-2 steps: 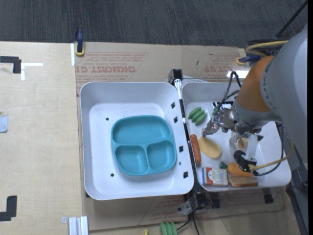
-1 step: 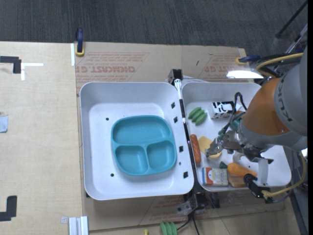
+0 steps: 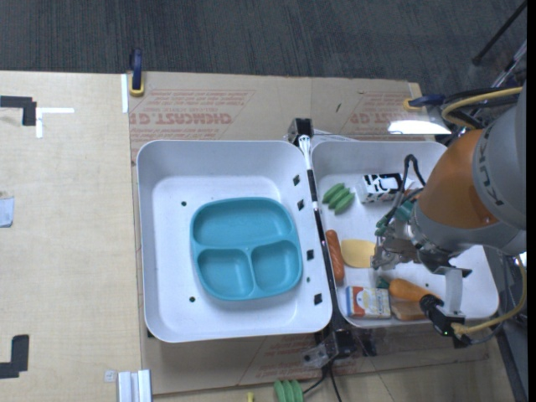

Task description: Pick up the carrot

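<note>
The grey arm with its orange band [image 3: 456, 182] reaches into the right-hand white bin [image 3: 352, 153], its end effector [image 3: 387, 256] hanging low over the bin's middle; whether it is spread or pressed together cannot be told from this slanted overhead view. The carrot [image 3: 408, 290], an orange piece, lies just beside the end effector, toward the bin's near edge, apart from it and partly covered by the arm's hardware. A pale yellow piece [image 3: 358, 252] sits just left of the end effector, and beyond that a reddish sausage-shaped item [image 3: 335, 256] lies along the bin's left wall. A small carton [image 3: 368, 302] rests below the end effector, next to the carrot. A green item [image 3: 338, 196] lies farther up and to the left. Well to the left, the other white bin [image 3: 159, 224] holds a blue divided plate [image 3: 247, 248]. Both bins rest on the cardboard-covered surface [image 3: 193, 111].
</note>
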Controlling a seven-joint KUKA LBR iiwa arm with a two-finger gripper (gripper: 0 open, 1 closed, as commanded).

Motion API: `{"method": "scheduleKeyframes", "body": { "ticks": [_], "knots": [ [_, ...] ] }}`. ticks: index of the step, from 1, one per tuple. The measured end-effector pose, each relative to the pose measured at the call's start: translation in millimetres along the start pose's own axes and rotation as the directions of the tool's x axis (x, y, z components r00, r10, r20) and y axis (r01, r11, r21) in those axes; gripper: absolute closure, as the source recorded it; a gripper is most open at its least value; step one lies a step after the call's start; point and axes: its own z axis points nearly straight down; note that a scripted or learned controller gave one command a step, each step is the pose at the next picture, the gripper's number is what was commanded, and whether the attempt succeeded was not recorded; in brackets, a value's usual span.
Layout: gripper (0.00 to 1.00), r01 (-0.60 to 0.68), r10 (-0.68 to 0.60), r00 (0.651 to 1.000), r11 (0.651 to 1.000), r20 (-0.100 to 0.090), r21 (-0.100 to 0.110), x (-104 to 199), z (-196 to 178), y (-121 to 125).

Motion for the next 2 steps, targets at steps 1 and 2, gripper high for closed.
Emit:
{"method": "scheduleKeyframes", "body": {
  "ticks": [1,2],
  "knots": [
    [0.00,-0.001,0.001,1.000,1.000,0.000,0.000,0.1,0.0,-0.1],
    [0.00,-0.221,0.221,0.975,0.975,-0.003,-0.001,-1.7,8.3,-13.5]
  ]
}}
